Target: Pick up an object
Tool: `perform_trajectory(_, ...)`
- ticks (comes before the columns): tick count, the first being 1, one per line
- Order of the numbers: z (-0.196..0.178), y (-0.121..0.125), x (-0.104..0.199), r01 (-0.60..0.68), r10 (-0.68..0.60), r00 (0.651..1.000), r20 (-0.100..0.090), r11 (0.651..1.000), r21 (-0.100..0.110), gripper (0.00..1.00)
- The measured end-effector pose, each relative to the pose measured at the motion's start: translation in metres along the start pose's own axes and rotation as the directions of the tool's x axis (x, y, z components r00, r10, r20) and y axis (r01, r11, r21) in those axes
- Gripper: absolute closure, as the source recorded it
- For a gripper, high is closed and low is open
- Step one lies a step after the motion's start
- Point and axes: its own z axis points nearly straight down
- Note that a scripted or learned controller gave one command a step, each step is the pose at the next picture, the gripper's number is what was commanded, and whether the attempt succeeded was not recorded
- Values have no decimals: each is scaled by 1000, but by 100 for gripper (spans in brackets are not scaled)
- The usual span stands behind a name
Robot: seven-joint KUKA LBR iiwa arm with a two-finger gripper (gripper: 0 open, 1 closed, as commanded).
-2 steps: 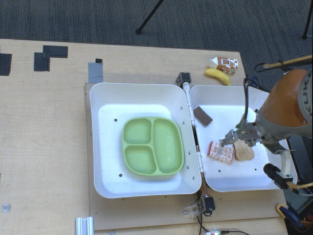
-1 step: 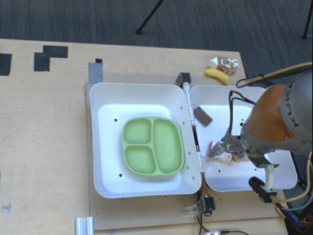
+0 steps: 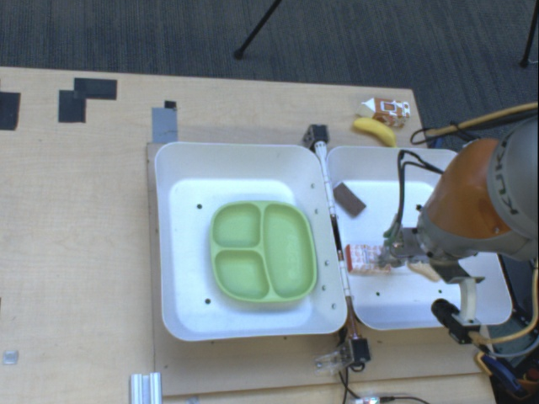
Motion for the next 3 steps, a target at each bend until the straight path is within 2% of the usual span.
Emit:
perform_trajectory(1, 0, 0, 0, 0, 0, 1000, 0, 1000, 0, 0)
perform_trajectory(2, -10, 2, 1, 2, -2, 1000, -3, 1000, -2, 100)
perform_trajectory(3, -10, 2, 1, 2, -2, 1000, -2, 1000, -2, 0)
